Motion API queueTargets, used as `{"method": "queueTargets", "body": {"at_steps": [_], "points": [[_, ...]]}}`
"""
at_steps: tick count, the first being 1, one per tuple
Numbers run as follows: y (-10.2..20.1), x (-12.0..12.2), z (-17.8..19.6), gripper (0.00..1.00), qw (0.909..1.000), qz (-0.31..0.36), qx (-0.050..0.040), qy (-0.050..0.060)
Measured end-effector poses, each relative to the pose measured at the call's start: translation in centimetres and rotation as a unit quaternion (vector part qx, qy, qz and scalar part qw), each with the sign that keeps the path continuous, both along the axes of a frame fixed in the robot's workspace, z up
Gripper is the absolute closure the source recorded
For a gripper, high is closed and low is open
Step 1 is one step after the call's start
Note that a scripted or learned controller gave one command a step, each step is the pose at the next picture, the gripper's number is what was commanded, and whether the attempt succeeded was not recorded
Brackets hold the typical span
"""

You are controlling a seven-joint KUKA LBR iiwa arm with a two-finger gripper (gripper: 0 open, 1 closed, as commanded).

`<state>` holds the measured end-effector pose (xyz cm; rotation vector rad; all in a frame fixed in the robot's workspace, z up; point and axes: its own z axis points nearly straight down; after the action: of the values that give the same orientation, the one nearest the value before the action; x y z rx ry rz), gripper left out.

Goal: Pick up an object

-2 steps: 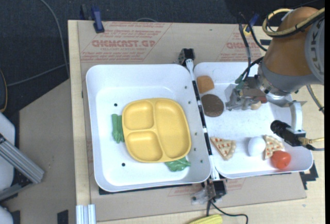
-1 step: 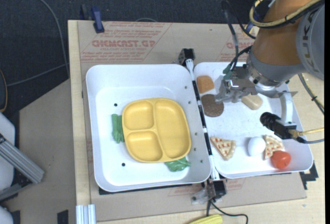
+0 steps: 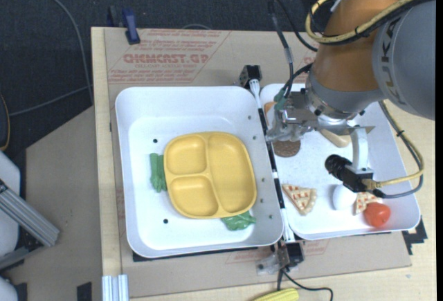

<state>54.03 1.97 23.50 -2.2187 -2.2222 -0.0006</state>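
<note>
My gripper (image 3: pixel 285 132) hangs low at the left side of the right bin (image 3: pixel 398 213), close to the wall between the bins. A round brown object (image 3: pixel 286 149) lies directly beneath it, partly covered by the gripper body. Whether they touch is hidden. Further forward in the same bin lie a waffle wedge (image 3: pixel 300 198), a small white piece (image 3: pixel 341 197), a second waffle piece (image 3: pixel 360 203) and a red tomato (image 3: pixel 377 214). A pale beige object (image 3: pixel 337 138) peeks out from under the wrist.
The left bin (image 3: pixel 131 126) holds a yellow divided plate (image 3: pixel 209 174), with a green pod (image 3: pixel 158 172) at its left and a green leafy piece (image 3: pixel 239 221) at its front. A black cable part (image 3: pixel 342 172) crosses the right bin. The arm's orange band (image 3: pixel 349 37) overhangs the back.
</note>
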Motion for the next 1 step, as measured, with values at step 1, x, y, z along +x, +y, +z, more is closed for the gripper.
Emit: {"method": "queueTargets", "body": {"at_steps": [1], "points": [[0.59, -1.65, 0.28, 1.00, 1.0000, 0.000, 0.0001, 0.001]]}}
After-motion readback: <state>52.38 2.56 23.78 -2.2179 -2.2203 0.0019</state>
